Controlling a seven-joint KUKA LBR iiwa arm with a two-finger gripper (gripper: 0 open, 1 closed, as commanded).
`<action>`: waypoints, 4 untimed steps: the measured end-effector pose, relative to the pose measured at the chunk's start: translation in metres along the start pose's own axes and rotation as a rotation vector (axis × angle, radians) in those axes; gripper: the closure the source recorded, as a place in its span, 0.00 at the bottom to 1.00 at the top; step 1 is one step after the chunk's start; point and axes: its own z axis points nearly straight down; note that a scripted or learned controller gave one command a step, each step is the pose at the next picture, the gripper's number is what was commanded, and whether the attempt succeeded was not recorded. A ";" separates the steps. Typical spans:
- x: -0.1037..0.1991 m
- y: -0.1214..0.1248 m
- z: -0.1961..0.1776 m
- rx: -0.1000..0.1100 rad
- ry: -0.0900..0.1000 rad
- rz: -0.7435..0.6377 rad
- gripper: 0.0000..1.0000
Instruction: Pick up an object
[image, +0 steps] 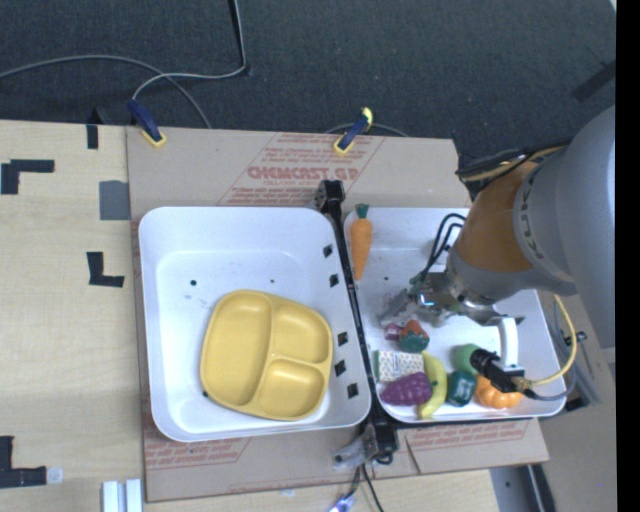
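A pale wooden bench (60, 330) carries a large sheet of brown cardboard (290, 165), and dark carpet (400, 60) lies beyond the far edge. Red printing on the cardboard, seen upside down and only partly legible, appears to begin with "CHEMCAST". Two yellow-and-blue clamps (147, 122) (352, 133) pin the far edge of the sheet, and thin grey cables (160, 80) trail over the carpet. Black tape marks (100, 268) dot the wood on the left.

Two shallow white bins sit side by side on the cardboard. The left bin (170, 250) holds a yellow divided plate (266, 354) with three compartments. The right bin (400, 232) holds the small things to pick: a toy carrot (360, 243) near its far-left corner, and along the near wall a white patterned block (400, 362), purple grapes (406, 389), a banana (435, 385), a green piece (464, 357), a small dark green box (460, 387) and an orange piece (497, 395). A small red-and-green item (409, 331) lies just above the block.

The grey arm (590, 210) with its orange band (497, 225) reaches in from the right. Its gripper (415, 300) is low in the middle of the right bin, just beside the red-and-green item; whether the pincer is spread or pressed together I cannot tell, and nothing is seen between its tips.
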 end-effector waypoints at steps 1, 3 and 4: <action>0.017 -0.033 0.000 -0.003 -0.003 0.002 0.00; 0.010 -0.002 0.000 0.001 0.000 0.000 0.00; 0.016 -0.023 0.000 -0.004 -0.004 0.001 0.00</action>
